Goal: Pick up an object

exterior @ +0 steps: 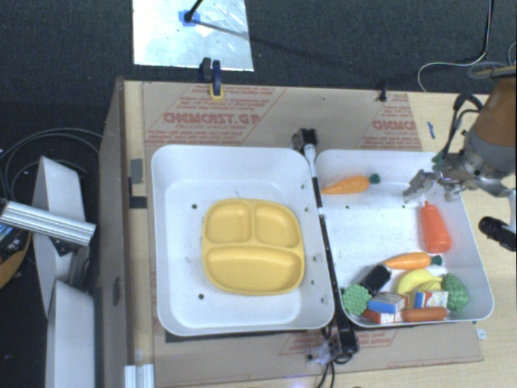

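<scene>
The right bin (355, 237) holds toy food. An orange carrot (347, 185) lies near its back left corner, and an orange-red bottle (435, 227) lies lengthwise by its right wall. More pieces are piled at the front: a second carrot (408, 260), a banana (420, 281), broccoli (456, 292), a green leafy piece (355, 299), a black piece (376, 278) and small boxes (388, 304). My gripper (435, 184) hangs over the bin's back right part, just behind the bottle's top. It is open, with nothing between its fingers.
In the left bin (174, 217) sits a yellow divided plate (253, 245). A black divider clip (307, 140) marks where the bins meet. Cables run along the bench's right side, and cardboard lies under both bins.
</scene>
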